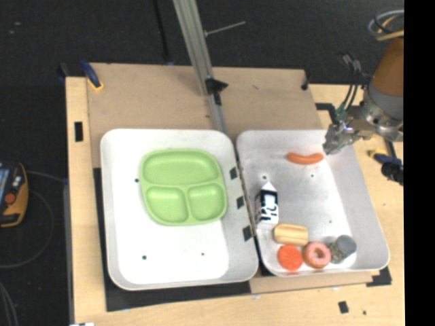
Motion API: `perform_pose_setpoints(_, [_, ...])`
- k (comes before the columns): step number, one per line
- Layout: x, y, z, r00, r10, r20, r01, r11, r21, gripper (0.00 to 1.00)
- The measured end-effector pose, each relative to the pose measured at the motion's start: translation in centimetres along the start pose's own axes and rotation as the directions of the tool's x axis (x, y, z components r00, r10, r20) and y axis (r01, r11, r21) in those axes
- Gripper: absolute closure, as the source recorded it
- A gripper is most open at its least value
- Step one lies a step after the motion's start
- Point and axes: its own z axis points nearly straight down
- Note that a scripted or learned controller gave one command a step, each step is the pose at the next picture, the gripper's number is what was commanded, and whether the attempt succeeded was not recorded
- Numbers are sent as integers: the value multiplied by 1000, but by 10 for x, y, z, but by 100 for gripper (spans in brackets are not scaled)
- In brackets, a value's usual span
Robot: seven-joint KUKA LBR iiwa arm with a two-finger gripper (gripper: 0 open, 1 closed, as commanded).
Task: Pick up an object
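Hovering at upper right of frame, above the far right corner of the right bin (367,202): gripper (335,141), carried in on the grey arm with the orange band. Too small and blurred for reading the gripper's state; cannot tell. Nothing visibly pinched. Lying just left of the gripper and slightly lower in frame: orange hot dog (305,157), near end nearly touching the gripper tip in this view, height gap not readable. Long axis running almost level across the frame, left to right, with a slight sag in the middle. Judging this the likeliest target, being nearest by far. Calling for a short shift toward frame left, then a descent, closing across the narrow width, that is, along the up-down direction of the frame. Sitting well apart toward lower frame: milk carton (268,206) by the bin's left wall; bread roll (291,233) below it; then a row along the near wall, namely red tomato (290,257), pink doughnut (317,255), grey can (344,246). Resting in the left bin (122,250), well away at centre left: green divided plate (183,186). Risking a miss: rounded hot dog rolling off under a slightly offset pinch.
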Motion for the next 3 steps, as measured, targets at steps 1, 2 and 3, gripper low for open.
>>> perform_pose_setpoints(1, [-1, 1, -5, 1000, -2, -1, 2, 1000, 4, 100])
perform_pose_setpoints(2, [61, 10, -6, 1000, -5, -4, 5, 1000, 6, 100])
perform_pose_setpoints(3, [118, 22, -2, 1000, -4, -3, 4, 1000, 5, 100])
